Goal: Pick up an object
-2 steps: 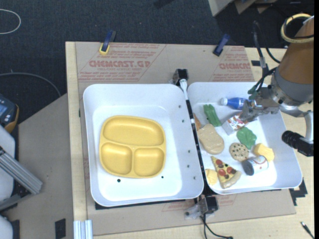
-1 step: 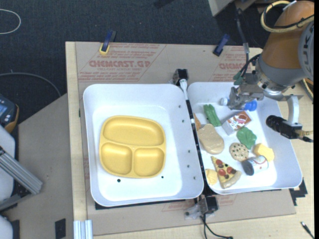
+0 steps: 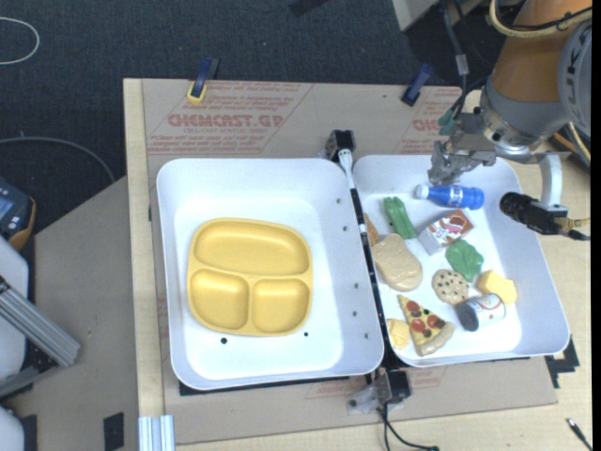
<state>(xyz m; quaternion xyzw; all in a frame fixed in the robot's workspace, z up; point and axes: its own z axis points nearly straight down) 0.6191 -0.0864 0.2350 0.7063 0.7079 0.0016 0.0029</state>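
My gripper (image 3: 454, 165) hangs over the far end of the right bin (image 3: 535, 252), just above a small blue bottle (image 3: 454, 195) that lies on its side. Nothing shows in its grasp. Below the bottle lie several toy foods: a green pickle (image 3: 399, 217), a red and white packet (image 3: 449, 227), a tan bread piece (image 3: 398, 263), a green leafy piece (image 3: 464, 257), a cookie (image 3: 450, 287), a yellow cheese block (image 3: 498, 287) and a pizza slice (image 3: 424, 322).
The left bin (image 3: 178, 195) holds a yellow divided plate (image 3: 250, 275). A black ridge (image 3: 357, 224) runs between the two bins. The arm's grey and orange body (image 3: 540, 54) looms at the upper right, and a black part (image 3: 531, 212) juts over the right bin's rim.
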